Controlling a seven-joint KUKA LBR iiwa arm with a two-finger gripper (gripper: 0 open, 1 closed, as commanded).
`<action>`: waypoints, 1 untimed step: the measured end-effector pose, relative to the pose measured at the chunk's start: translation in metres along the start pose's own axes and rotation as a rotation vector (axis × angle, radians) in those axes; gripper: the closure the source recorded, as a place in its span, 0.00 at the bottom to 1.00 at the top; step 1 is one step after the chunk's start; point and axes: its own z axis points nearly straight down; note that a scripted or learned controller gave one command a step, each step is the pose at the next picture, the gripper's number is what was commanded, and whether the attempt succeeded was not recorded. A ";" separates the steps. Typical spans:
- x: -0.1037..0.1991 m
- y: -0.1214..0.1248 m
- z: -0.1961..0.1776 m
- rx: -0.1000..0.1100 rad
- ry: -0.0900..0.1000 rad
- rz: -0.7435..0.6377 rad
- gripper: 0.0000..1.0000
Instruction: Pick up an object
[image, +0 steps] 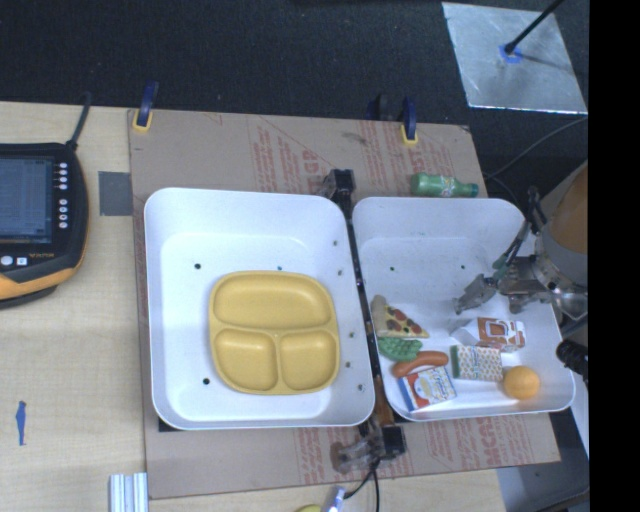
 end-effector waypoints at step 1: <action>0.080 -0.050 0.030 0.002 0.001 -0.003 0.00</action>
